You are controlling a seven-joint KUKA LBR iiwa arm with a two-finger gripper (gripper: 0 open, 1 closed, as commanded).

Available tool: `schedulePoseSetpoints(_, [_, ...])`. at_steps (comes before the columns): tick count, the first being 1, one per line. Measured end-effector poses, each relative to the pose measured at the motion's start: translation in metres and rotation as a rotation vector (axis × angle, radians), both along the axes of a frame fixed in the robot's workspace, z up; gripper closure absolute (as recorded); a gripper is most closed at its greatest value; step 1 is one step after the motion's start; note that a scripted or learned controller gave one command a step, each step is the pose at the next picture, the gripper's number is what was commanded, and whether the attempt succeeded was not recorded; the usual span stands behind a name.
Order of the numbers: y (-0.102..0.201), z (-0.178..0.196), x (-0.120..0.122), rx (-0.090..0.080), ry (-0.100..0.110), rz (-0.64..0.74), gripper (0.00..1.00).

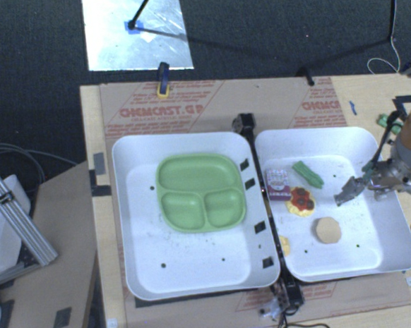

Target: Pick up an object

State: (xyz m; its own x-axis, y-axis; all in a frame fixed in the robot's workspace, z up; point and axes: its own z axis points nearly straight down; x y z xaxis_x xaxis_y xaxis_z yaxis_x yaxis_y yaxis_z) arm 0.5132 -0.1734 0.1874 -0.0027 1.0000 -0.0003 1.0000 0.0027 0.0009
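Reaching in from the right, the grey robot arm hangs its two-finger gripper (351, 191) over the right shallow white bin (361, 257). Its fingers (344, 195) look slightly parted with nothing between them. In that bin lie a green oblong toy (307, 174), a small pink-and-white packet (277, 183), a red-and-yellow toy (301, 201) and a round tan disc (327, 230), all apart from the gripper. The left white bin (142, 264) holds a green three-compartment plastic plate (200, 192). Both bins sit on the tabletop (187, 108).

Two white bins (139, 221), one green plate (199, 193), five small items (307, 174).
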Motion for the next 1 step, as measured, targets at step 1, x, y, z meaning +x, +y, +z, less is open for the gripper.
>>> schedulePoseSetpoints(1, [0.0475,-0.0293,0.0521,0.001,-0.004,0.007,0.00])
